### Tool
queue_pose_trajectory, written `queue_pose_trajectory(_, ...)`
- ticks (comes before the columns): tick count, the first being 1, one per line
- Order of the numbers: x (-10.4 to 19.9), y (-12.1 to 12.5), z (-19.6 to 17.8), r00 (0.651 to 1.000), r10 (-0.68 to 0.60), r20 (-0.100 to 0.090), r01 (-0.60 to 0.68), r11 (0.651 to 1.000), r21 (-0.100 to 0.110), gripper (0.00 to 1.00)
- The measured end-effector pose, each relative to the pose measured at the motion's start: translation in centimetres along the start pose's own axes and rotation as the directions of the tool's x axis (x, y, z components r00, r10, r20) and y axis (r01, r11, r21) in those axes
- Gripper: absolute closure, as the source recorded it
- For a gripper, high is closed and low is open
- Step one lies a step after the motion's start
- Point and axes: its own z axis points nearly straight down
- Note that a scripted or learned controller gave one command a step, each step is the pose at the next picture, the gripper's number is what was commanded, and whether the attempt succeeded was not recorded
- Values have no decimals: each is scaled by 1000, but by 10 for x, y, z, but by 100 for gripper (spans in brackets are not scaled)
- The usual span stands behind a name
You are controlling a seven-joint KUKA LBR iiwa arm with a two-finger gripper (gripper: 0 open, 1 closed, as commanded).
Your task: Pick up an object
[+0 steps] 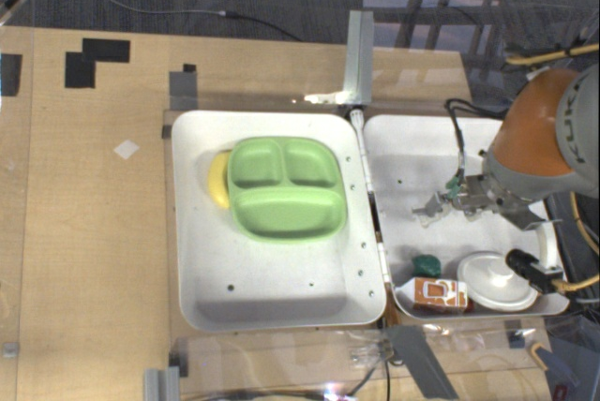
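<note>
Candidate objects: orange carton (441, 294), white bowl (499, 280) and a small dark green item (427, 264) lie clustered along the near edge of the right bin (403, 165). In the left bin (202, 249) a green divided plate (285, 186) rests on a yellow object (217, 179), which peeks out at its left. My jaws (433, 207) hang over the bare middle of the right bin, above the cluster, clasping nothing; whether they are spread or pressed together, I cannot tell. Both bins sit on the table (84, 230).
</note>
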Motion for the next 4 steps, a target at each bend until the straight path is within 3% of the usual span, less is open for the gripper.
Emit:
queue_pose_trajectory(1,-19,81,24,933,-361,3,361,933,-4,0)
queue_pose_trajectory(2,-4,94,24,996,-86,2,86,996,-5,0)
queue_pose_trajectory(3,15,127,24,976,219,0,-219,976,-4,0)
queue_pose_trajectory(4,-33,80,-57,999,54,2,-54,999,-5,0)
